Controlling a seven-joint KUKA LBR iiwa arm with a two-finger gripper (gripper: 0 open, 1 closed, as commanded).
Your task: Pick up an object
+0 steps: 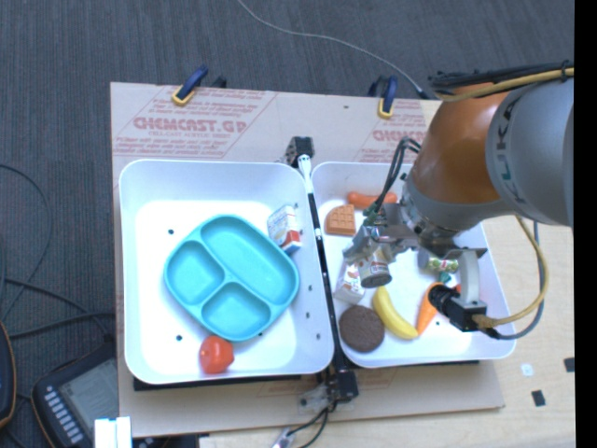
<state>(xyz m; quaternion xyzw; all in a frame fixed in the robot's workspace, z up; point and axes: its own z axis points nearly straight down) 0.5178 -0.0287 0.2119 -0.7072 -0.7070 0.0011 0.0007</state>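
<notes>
Left bin (140, 250): we see a blue three-compartment plate (231, 276), a small carton (285, 226) against its upper right edge, and a red tomato (215, 354) below it. Right bin (494, 343): waffle piece (341, 220), carrot (366, 198) at top, chocolate cookie (361, 329), banana (394, 314), another carrot (425, 310). Gripper (373, 255) sits low over the bin's left middle, just above the banana and cookie; we can't tell if the claw is open or closed, or gripping anything.

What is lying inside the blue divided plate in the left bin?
Nothing lies in the blue plate: its three compartments show bare. A red tomato lies beside it in the left bin, a small carton at its upper edge. Whatever is beneath stays covered.
</notes>
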